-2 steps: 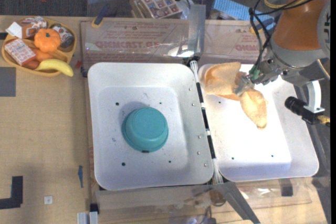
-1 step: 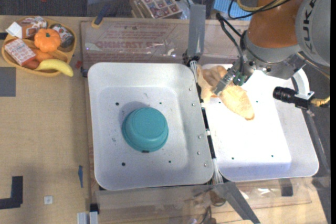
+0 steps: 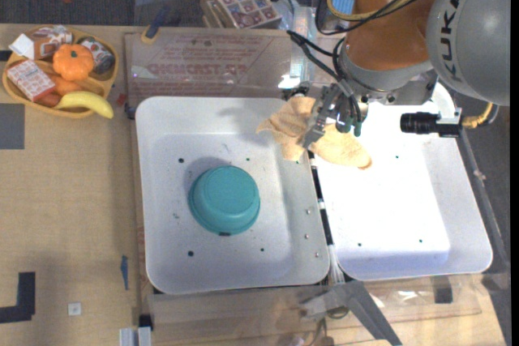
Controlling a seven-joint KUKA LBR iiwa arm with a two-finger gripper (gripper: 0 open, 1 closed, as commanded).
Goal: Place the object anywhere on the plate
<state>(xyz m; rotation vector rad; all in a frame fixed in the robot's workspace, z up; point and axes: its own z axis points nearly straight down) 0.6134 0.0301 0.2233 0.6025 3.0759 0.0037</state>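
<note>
Tan and flat, the object [image 3: 320, 138] has the floppy, ragged outline of a flatbread or cloth piece. It lies draped over the seam between the two white bins, one lobe on the left bin [image 3: 162, 255] rim, the other on the right bin [image 3: 422, 247] floor. The gripper [image 3: 328, 121] stands directly over its middle, touching or just above it; whether the fingers are parted or closed on the object cannot be determined. The arm's position suggests a pick attempt at the object's centre. The plate [image 3: 225, 199], a round teal dish with a smooth raised dome, apparently inverted, sits in the left bin, well apart from the object.
</note>
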